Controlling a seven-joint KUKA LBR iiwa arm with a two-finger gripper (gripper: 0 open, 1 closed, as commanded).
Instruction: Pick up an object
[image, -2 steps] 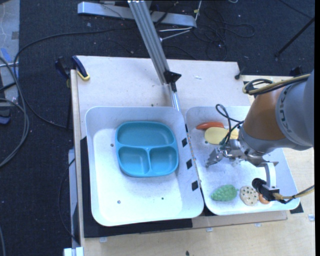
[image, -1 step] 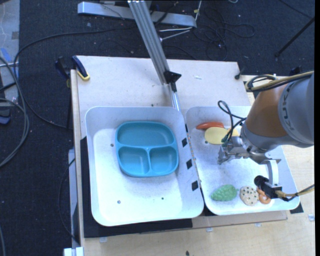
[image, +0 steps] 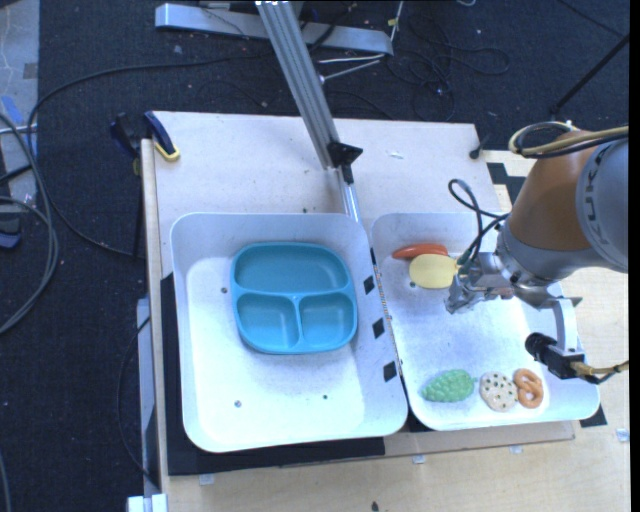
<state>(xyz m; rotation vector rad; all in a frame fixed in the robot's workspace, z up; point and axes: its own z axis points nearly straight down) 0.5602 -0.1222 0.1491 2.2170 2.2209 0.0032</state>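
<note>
The gripper (image: 462, 292) is sitting low over the right bin (image: 455, 352), its metal end reaching leftward at the bin's upper middle. Whether it is clamped or released cannot be told from this slant. A yellow rounded object (image: 432, 271) is lying just left of it, touching or nearly touching the tip (contact unclear); nothing is visibly held. An orange-red piece (image: 420, 250) is lying directly behind the yellow one, near the bin's far wall. Along the near edge a green lumpy item (image: 447, 386), a speckled cookie (image: 497, 391) and a pretzel (image: 529, 388) are lying in a row, well apart from the gripper. The arm (image: 575, 215) is crossing the bin's right side, with a black cable looping above it. The middle floor of the right bin is lying bare. In the left bin (image: 205, 385) a blue divided tray (image: 295, 297) is resting off-centre, toward the far side. A slanted metal pole (image: 305, 85) is coming down to the bench behind the bins' shared edge.
</note>
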